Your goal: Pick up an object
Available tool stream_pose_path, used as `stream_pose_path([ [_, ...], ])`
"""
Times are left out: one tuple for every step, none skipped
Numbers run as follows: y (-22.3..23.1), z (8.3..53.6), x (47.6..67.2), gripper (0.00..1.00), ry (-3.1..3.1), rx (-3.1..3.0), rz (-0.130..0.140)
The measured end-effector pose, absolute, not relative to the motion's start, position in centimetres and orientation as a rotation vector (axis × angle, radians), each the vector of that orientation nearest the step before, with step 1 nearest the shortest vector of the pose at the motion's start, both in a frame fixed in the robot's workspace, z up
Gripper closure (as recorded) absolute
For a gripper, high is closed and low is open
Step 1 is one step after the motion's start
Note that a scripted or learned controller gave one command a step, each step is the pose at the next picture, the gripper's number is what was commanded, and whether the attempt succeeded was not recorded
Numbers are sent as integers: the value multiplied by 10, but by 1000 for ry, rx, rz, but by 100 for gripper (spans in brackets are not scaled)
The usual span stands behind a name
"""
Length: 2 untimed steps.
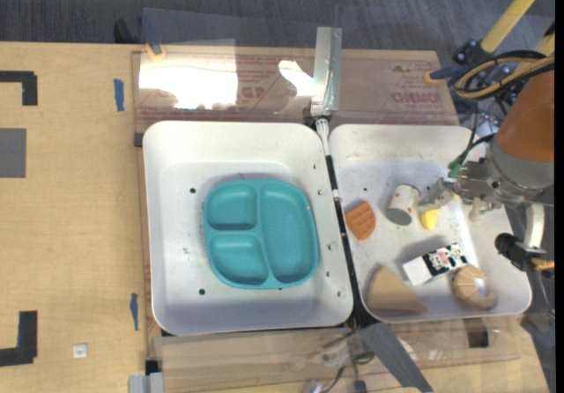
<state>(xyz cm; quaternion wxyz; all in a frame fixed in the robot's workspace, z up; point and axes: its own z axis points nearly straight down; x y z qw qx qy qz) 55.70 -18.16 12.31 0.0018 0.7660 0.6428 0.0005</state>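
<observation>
Two white bins sit side by side on the bench, and the action is all in the right bin (352,149). The left bin (167,162) carries a teal divided plate (262,233), square in its middle. Over in the right bin, an orange piece (360,219) lies close to the left wall, with a small white cup (402,203) on its side just beside it toward the centre. A little yellow piece (429,219) sits right of the cup. Along the near edge there's a brown cone (390,291) at the left, a black-and-white box (434,263) in the middle, and a tan rounded lump (471,285) toward the near right corner, touching the box's end. The arm comes in over the right edge, and the gripper (445,191) hovers just above the yellow piece and beside the cup. Whether its fingers are apart or together, I cannot tell from this angle; nothing is visibly held between them.
</observation>
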Motion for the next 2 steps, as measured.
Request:
stream_pose_path([
  [-187, 87, 556, 0, 2008, 2413, 4],
  [-188, 98, 557, 100, 2004, 2410, 7],
])
